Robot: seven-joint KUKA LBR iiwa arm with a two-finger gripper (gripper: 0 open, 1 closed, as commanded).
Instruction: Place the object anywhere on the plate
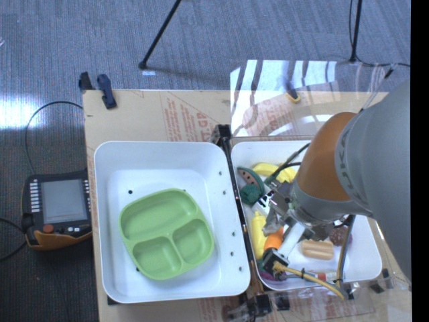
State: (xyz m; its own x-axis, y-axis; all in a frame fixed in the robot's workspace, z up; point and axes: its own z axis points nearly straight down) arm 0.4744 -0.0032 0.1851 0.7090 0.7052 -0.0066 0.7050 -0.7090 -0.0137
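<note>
while the grey arm [375,159] with its glossy orange band reaches in from the right, its gripper [280,237] hangs low over the right bin [372,263], among a heap of small toy foods. whether the pincer is open, closed or gripping anything cannot be told, as the wrist and cables cover it. just beside it lie an orange carrot-like piece [272,241], a smooth yellow piece [258,225], a dark green lump [250,193], a yellow banana shape [275,171] and a tan, rounded bread-like block [316,249]; which of these is the task's object cannot be told, and all sit in the right bin. the plate [166,233] is matte light green plastic with rounded corners and three compartments, one long and two smaller. it lies tilted in the left bin [114,166], a shallow white tray with smooth walls, well apart from the gripper. a black-and-orange handheld pendant [57,210] rests on the floor to the left of the cardboard-covered bench [167,113].
</note>
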